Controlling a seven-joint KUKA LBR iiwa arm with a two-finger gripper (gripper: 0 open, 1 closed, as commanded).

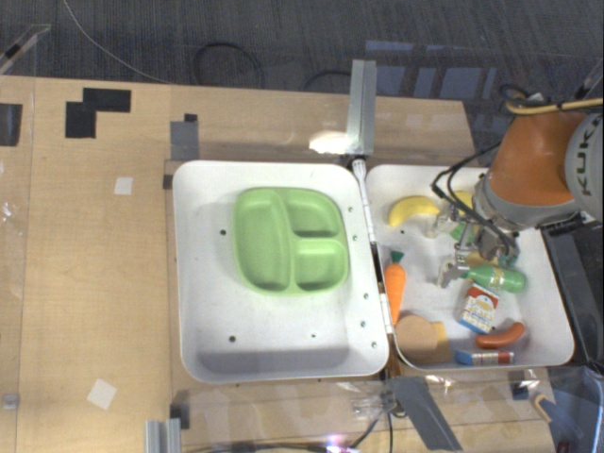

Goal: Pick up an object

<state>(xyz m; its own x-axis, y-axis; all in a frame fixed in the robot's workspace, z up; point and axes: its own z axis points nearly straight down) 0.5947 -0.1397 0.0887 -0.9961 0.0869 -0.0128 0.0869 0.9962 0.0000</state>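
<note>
My gripper (460, 264) hangs low in the right bin (562, 333), under the grey arm with its orange band (533, 163). Just right of it a green bottle (500, 278) lies on its side, touching or nearly touching the gripper. Below the bottle lies a red and white carton (479, 309). A yellow banana (412, 210) sits up and to the left of the gripper. An orange carrot (394, 287) lies along the bin's left wall. I see nothing held.
Along the right bin's front lie a tan bread slice (421, 335), a red sausage (499, 336) and a blue marker (482, 357). The left bin (203, 281) holds a green divided plate (289, 240). A black cable (453, 182) loops beside the arm.
</note>
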